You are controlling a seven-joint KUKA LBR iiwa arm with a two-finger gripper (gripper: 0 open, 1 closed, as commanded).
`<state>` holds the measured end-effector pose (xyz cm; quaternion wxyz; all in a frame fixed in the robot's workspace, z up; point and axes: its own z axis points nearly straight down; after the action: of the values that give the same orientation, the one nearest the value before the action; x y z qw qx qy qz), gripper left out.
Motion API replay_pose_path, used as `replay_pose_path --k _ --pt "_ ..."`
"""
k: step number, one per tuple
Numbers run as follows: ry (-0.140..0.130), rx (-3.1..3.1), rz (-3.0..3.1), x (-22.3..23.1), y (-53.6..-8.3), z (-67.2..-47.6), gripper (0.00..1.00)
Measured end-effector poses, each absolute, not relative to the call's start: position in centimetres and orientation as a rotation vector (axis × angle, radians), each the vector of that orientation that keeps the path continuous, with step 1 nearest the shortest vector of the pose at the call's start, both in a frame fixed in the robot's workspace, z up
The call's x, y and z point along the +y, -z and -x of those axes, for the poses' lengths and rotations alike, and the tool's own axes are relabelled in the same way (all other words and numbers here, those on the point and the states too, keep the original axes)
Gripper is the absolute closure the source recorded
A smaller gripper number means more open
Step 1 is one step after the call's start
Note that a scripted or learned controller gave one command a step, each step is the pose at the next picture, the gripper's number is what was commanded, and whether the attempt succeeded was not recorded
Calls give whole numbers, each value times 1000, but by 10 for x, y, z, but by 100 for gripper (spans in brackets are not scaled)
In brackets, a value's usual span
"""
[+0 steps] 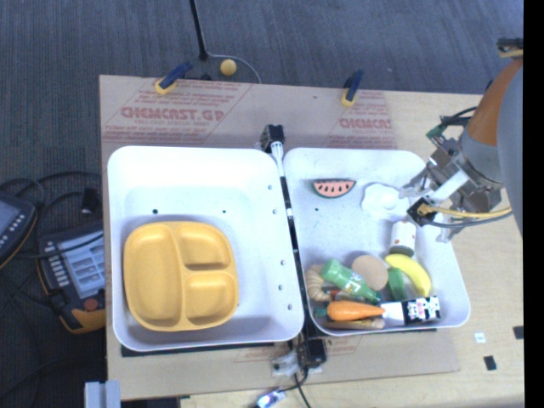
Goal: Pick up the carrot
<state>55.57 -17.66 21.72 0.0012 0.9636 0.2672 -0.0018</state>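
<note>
The carrot (354, 311) is orange and lies flat along the front wall of the right bin (374, 158), just below a green bottle (348, 280). My gripper (442, 184) hangs over the right rim of that bin, far behind and to the right of the carrot. Nothing shows between its fingers, and their opening is not visible from this angle.
Around the carrot lie a banana (410, 272), a tan round piece (370, 269) and a black-and-white box (421, 309). A watermelon slice (333, 187) and a white lump (380, 198) lie at the back. The left bin (136, 168) holds a yellow divided plate (180, 273).
</note>
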Motion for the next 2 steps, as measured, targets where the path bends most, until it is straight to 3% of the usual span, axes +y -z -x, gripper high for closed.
replay_pose_path --k 1,2 --pt "21 721 -3064 -146 -151 -507 0" --pt "11 1058 -2964 -91 -183 -482 0"
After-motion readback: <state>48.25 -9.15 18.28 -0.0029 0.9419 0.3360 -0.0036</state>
